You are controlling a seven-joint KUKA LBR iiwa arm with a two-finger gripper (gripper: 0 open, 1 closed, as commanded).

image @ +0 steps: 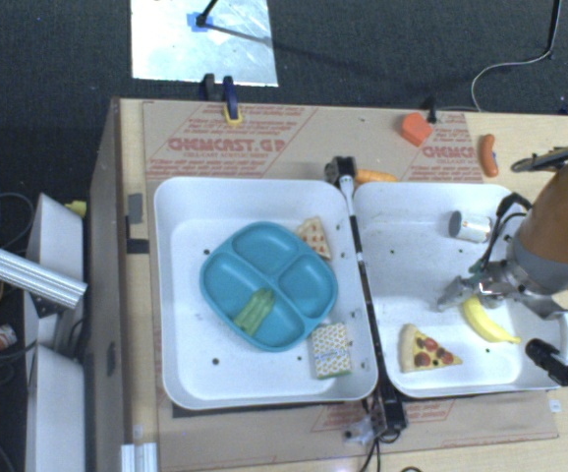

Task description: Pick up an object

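Banana (487, 323) was the likely target: it lay in the right bin (402, 214), near the right wall, just right of the pizza slice (426, 348) and touching or just under the gripper (473, 290). The jaws sat low at the banana's upper end, but I couldn't tell how far they were spread or whether anything was between them; no sign the banana was off the floor.

Handling, as judgement: looked like a toy, so light, stiff, smooth plastic skin, probably slippery. Curved body means it would roll or pivot if pinched off-centre. Best grip across the middle of the curve, jaws square to its long axis, not at the tapered tips. Not fragile, so a firm squeeze was fine.

Other options in the same bin: pizza slice, flat and thin, hard to get under; small grey cylinder (469, 226) near the back wall, round, would roll.

Left bin (181, 264) held a blue plate (264, 283) with a green piece (255, 311) on it, a waffle (314, 235) at its upper rim, and a patterned block (330, 350) below. All well apart from the arm.
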